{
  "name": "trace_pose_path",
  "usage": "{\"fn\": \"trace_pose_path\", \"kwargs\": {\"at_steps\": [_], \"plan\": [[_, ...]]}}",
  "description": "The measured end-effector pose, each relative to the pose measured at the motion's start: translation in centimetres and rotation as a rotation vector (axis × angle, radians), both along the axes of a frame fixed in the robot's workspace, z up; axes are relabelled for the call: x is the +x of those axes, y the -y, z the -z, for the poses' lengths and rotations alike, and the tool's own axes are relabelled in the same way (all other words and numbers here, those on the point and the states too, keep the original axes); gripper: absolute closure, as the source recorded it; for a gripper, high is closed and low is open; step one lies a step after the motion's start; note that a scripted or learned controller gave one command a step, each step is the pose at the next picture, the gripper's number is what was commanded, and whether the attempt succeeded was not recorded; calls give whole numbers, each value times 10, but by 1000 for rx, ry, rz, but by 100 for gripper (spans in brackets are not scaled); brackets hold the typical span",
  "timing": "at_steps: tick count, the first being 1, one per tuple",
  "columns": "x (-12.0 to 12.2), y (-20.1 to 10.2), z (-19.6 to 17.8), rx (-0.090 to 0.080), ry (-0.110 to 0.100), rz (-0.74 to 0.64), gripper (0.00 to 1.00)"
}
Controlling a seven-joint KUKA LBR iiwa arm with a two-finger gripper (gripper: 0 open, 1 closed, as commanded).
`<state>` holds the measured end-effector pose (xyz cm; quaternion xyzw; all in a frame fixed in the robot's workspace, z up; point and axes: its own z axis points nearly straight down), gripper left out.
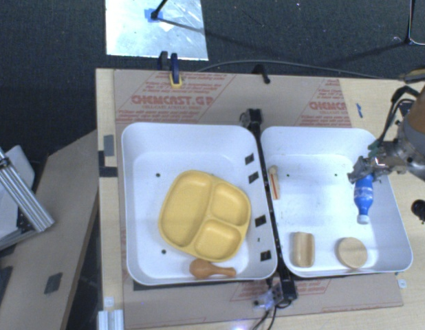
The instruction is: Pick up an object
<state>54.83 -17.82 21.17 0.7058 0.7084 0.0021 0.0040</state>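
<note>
Yellow plastic tray [205,215] fills the left bin [140,150], a tan spoon [211,270] at its six o'clock. In the right bin [315,150], the blue bottle [364,198] hangs cap-down at three o'clock, my gripper [367,169] pinching its upper end between nearly closed fingers.

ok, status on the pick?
Pincer over the right bin, at the top of the blue bottle. Bottle hangs upright below it, cap down; grip itself unclear. Two wooden pieces near the front wall, apart from it.
</note>
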Motion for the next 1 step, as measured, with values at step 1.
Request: {"fn": "trace_pose_path", "kwargs": {"at_steps": [1], "plan": [[2, 0, -37, 1, -3, -1, 100]]}}
